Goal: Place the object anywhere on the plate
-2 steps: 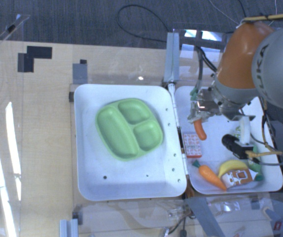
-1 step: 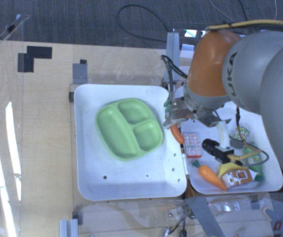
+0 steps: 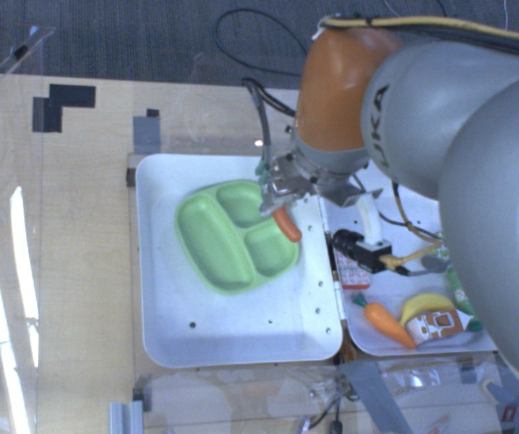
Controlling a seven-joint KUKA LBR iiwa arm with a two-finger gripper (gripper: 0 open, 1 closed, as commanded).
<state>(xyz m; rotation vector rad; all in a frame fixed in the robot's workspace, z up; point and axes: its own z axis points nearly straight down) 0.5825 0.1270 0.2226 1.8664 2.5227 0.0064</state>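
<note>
A green divided plate (image 3: 228,238) lies in the left white bin (image 3: 187,333). My gripper (image 3: 273,204) hangs over the plate's right rim, reaching down from the orange-banded wrist. A small orange-red sausage-shaped object (image 3: 287,226) sticks out from between the fingertips, slanting down to the right just above the plate's right edge. The gripper is shut on it.
The right bin (image 3: 368,337) holds a carrot (image 3: 386,323), a banana (image 3: 425,306), a small printed carton (image 3: 436,326) and a red-and-white packet (image 3: 354,277). The big grey arm covers most of the right side. Bare bin floor lies in front of the plate.
</note>
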